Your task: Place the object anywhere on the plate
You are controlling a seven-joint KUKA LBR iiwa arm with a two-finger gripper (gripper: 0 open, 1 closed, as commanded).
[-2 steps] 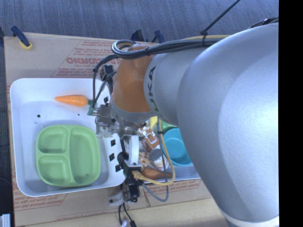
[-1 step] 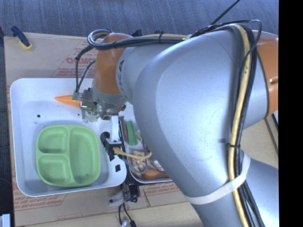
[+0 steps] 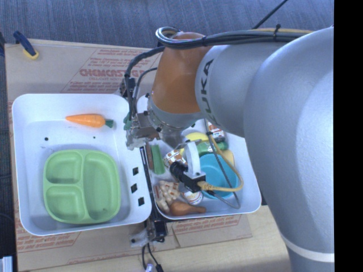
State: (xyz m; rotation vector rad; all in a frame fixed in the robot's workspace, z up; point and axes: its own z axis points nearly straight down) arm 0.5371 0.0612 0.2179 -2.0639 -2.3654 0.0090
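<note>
Carrot (image 3: 86, 119), a small orange toy with a green stem end, lies on its side on the floor of the left bin (image 3: 22, 152), near the far wall and apart from the green divided plate (image 3: 83, 186), whose three compartments hold nothing. Judging by this, placing has not been done. The arm's hand (image 3: 139, 132) sits low over the divider between the bins, beside the cluttered right bin (image 3: 249, 200); whether it holds anything cannot be told.

Green plate (image 3: 83, 186), orange carrot (image 3: 86, 120), white bins (image 3: 22, 152).
</note>
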